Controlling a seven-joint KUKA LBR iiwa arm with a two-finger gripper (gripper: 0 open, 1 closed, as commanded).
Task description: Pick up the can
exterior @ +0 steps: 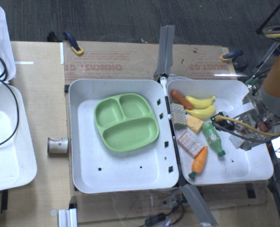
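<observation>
A small silver can (58, 145) lies on its side on the wooden desk (45, 79), at the left of the frame, just outside the left wall of the left white bin (76, 126). That bin holds a green divided plastic plate (126, 122). The gripper (246, 134) hangs over the right part of the right white bin (253, 171), at the frame's right, well apart from the can; whether it is open or closed I cannot tell. In that bin lie a green plastic bottle (213, 138), two yellow bananas (200, 106), an orange carrot (199, 159) and a pink box (190, 143).
</observation>
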